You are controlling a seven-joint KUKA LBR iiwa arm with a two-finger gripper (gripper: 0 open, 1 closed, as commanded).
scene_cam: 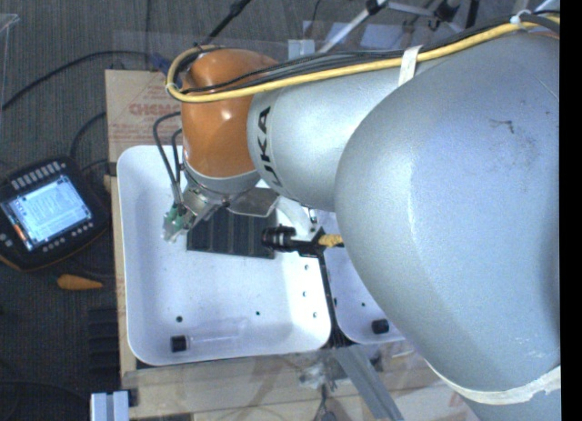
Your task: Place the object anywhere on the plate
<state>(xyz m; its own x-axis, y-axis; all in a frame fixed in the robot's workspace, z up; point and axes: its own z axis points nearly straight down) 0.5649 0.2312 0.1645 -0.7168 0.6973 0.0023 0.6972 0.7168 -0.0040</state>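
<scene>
Camera view has my arm sprawled across most of the bench, orange band over the far part of the left bin, wrist pointing down into it. The gripper sits as a dark block low over the bin floor, and I can't tell its state from up here, nor whether it holds anything. The object and the plate? I can't pick out either one; if they're on the bench, they're somewhere under the arm. What I can see: a small black piece at the near left of the left bin, another in the sliver of right bin peeking out, and a pendant lying off to the left on the floor. Risk from here, as I judge it: with the wrist this low, a descent could push the gripper into the bin floor or shove the bin. A release I can't watch could land off the plate, and I'd not know. The yellow cable looped over the band could snag on a twist.
</scene>
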